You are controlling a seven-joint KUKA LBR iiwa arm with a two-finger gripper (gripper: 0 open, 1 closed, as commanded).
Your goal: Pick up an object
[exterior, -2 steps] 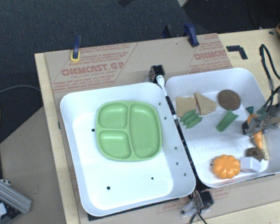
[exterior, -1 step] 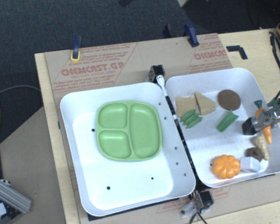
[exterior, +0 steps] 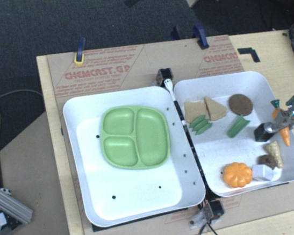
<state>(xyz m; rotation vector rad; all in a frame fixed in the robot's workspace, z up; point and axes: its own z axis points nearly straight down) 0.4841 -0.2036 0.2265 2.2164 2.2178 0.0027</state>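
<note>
Carrot (exterior: 284,134) beside tool (exterior: 284,118)

Right-hand bin (exterior: 223,83): graspable objects. At 12 o'clock, two tan sandwich wedges (exterior: 204,109) lying touching each other; just beside them toward 1 o'clock, a flat brown round cookie (exterior: 240,104). Below the wedges, a green pea pod (exterior: 201,125), and near centre a short green pickle (exterior: 238,126), tilted. At 3 o'clock, an orange carrot (exterior: 284,134) at the bin wall. At 6 o'clock, an orange pumpkin (exterior: 237,175); beside it a white block (exterior: 263,172) and a tan, speckled piece (exterior: 273,152).
</note>
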